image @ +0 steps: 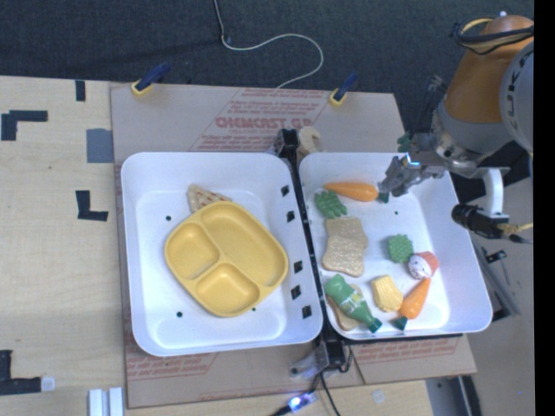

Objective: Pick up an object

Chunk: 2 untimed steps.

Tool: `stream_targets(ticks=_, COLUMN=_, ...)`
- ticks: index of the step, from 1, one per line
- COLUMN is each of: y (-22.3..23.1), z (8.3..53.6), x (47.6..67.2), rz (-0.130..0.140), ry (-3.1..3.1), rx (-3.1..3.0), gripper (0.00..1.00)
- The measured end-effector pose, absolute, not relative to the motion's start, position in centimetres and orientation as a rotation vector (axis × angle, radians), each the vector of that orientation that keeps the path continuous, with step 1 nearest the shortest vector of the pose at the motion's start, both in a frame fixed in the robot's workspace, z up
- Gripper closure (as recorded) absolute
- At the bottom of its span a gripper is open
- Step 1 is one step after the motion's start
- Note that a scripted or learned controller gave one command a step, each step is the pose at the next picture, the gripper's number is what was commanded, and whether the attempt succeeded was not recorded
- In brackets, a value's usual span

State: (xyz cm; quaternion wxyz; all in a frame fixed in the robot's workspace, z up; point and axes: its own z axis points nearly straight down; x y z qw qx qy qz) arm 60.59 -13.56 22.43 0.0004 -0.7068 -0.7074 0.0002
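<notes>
Your pincer hangs low over the upper part of the right bin, right at the tip of the orange carrot lying along that bin's far side; you cannot tell from this angle whether it is spread or pressed together, or whether it touches the carrot. Just below the carrot sit a green leafy piece and a slice of bread. Nearer you lie a broccoli floret, a corn cob, a second carrot and a green bottle. The left bin holds a yellow divided plate.
</notes>
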Motion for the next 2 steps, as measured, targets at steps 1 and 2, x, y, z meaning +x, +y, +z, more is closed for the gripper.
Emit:
stream_targets(ticks=1, y=-8.8, z=21.5, x=59.7, rz=0.001, ry=-2.226, rx=-2.214, gripper=1.00)
stream_targets(ticks=2, y=-4.2, z=21.8, x=59.5, rz=0.000, ry=-2.227, rx=-2.213, gripper=1.00)
